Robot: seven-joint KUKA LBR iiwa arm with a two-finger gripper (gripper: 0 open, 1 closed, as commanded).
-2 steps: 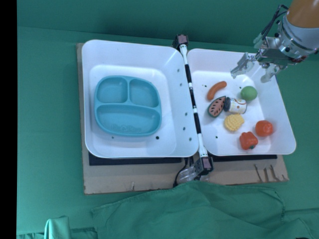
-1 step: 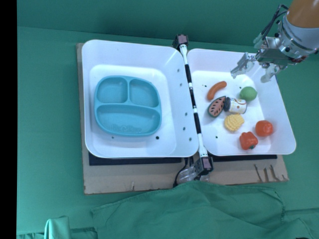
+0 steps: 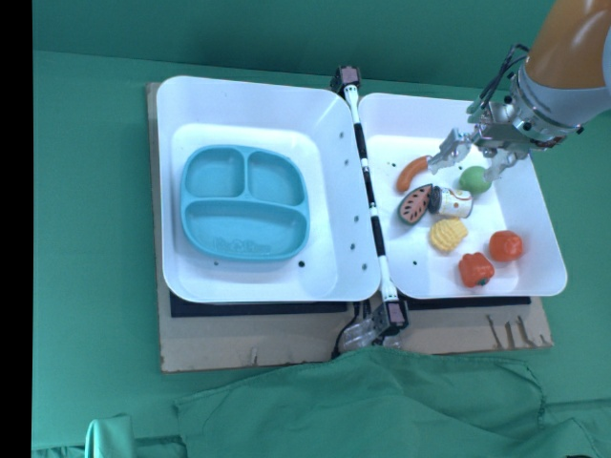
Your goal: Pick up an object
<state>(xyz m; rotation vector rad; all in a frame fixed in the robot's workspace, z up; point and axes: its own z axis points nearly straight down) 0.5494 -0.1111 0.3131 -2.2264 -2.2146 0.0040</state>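
Two shallow white bins sit side by side on the green counter (image 3: 86, 208), joined along a black-and-white hinge strip. The left bin (image 3: 325, 160) carries a light blue divided plate (image 3: 245, 203) with three compartments, lying flat near its middle. The right bin (image 3: 535, 246) holds the small toy foods: an orange sausage (image 3: 412, 172) near the hinge side, a dark watermelon slice (image 3: 415, 204) just below it, a small white-and-dark cup-like piece (image 3: 452, 201) touching the slice's right side, a yellow corn piece (image 3: 447, 235) just beneath that, a red pepper (image 3: 474, 269) toward the front edge, an orange tomato (image 3: 506, 245) beside the pepper, and a green ball (image 3: 474, 179) farther back. The arm reaches in from the right, its orange band at the top corner, and the end effector (image 3: 473, 157) hangs above the back of the right bin with its two fingers spread apart, one to the left near the sausage and the other at the right just beside the green ball. The ball lies low between the spread fingers, resting in the bin, and nothing is pinched.
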